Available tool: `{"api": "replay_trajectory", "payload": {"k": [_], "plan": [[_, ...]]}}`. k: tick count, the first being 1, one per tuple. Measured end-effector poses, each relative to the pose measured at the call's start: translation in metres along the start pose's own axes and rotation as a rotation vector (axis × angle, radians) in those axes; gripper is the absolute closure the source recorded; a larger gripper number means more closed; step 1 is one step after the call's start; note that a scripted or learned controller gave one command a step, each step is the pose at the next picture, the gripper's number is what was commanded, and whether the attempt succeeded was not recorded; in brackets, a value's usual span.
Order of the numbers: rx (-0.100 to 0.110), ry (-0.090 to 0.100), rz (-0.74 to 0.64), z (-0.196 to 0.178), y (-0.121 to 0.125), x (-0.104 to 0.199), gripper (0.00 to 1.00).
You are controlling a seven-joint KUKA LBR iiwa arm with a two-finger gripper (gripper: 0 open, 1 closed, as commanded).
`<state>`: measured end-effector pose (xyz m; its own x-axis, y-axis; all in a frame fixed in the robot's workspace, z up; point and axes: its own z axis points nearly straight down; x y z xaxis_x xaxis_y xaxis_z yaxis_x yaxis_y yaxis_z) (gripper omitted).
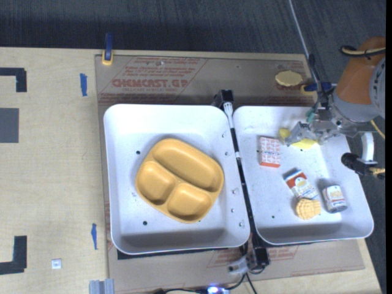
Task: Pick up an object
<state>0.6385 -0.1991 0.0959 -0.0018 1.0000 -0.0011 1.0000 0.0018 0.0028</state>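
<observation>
Now the end effector (pixel 311 127) hangs at the right bin's (pixel 361 225) far edge, directly over the yellow object (pixel 301 143); finger state unclear.

1. The yellow tray (pixel 179 180) is taking up most of the left bin (pixel 116 164), leaving bare floor along its walls.
2. In the right bin (pixel 361 222), the carton (pixel 269 150), small box (pixel 297 182), waffle (pixel 308 209) and can (pixel 334 198) are crowding the middle and right.
3. The arm (pixel 358 90) is blocking that bin's upper right corner.
4. The near left floor is lying open.
</observation>
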Motion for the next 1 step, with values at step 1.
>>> {"api": "replay_trajectory", "payload": {"k": [1], "plan": [[0.001, 0.0, 0.002, 0.0101, -0.0851, 0.0103, 0.0]]}}
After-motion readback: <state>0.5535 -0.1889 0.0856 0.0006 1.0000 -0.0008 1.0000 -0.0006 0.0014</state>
